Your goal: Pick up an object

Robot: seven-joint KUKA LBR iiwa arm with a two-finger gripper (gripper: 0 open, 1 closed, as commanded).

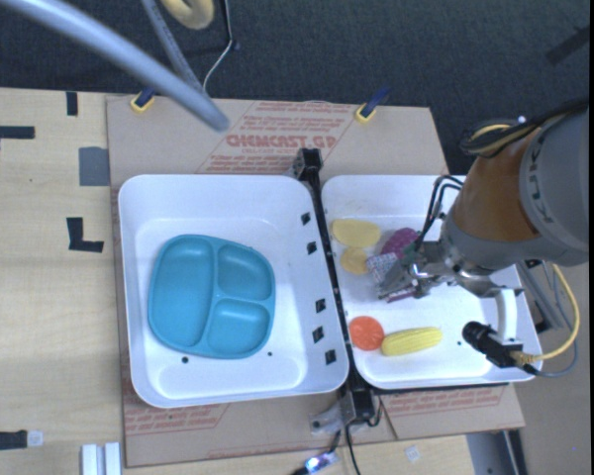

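The gripper point(398, 283) hung low at centre-right over a purple object point(400, 239); finger state unclear. Next: close and lift.

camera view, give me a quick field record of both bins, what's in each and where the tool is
left bin: blue plate with compartments
right bin: yellow fruit, purple item, orange ball, corn
tool: low over the right bin, just below the purple item, above the corn
arm: reaches in from the right, orange band above the wrist
held: nothing seen between the fingers
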